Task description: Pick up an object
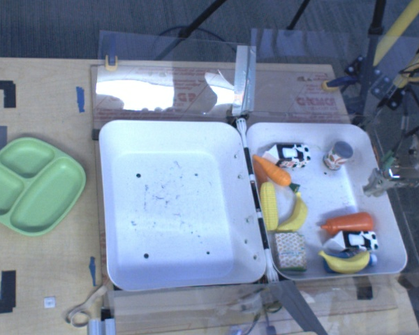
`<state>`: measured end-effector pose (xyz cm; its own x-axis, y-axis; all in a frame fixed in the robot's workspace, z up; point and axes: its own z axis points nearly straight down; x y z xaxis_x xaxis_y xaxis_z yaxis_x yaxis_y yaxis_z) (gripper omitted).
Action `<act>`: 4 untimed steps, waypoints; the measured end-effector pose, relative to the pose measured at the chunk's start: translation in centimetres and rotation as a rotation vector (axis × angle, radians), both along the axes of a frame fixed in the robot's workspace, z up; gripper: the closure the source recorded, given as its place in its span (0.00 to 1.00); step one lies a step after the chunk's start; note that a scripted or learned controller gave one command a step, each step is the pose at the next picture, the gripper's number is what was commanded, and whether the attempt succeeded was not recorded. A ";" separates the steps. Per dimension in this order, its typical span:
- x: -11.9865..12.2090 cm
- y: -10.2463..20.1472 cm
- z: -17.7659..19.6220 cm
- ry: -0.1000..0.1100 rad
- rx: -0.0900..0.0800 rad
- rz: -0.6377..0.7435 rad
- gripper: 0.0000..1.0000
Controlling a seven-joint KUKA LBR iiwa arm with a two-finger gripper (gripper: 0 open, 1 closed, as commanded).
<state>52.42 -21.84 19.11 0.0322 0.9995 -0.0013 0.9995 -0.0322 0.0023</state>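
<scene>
**Mia:** Looking at the right bin (387,208), I think the picking job has not really started. The gripper (384,181) sits at the bin's right rim, off to the side of the toys. Nothing is in it that I can see. It is too small and blurry to tell if it is open or closed.

**Ben:** So what should it do next?

**Mia:** My guess is it has to move in over the right bin, choose one toy, and come down on it. The toys lie close together, so it needs to aim well.

**Ben:** What is in that bin?

**Mia:** Near its left wall there is an orange carrot (272,171), a yellow corn cob (269,205), a banana (296,214) and a speckled block (291,250). At the top of the bin are a black and white cow toy (291,155) and a little cup (337,154). At the bottom right of the bin are a second carrot (348,222), another cow toy (360,240) and another banana (345,261).

**Ben:** And the left bin (119,208)?

**Mia:** It sits just beside the right bin. I see some scratchy marks and small dots on its floor. A green plate (32,185) rests far off, past the left bin.
</scene>
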 end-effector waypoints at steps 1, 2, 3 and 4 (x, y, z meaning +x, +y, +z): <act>2.4 1.7 1.8 0.000 0.000 -0.260 1.00; 9.7 3.7 2.8 0.001 0.001 -0.501 1.00; 9.9 5.9 2.7 0.002 0.001 -0.947 1.00; 12.1 1.6 0.8 0.003 0.002 -1.172 1.00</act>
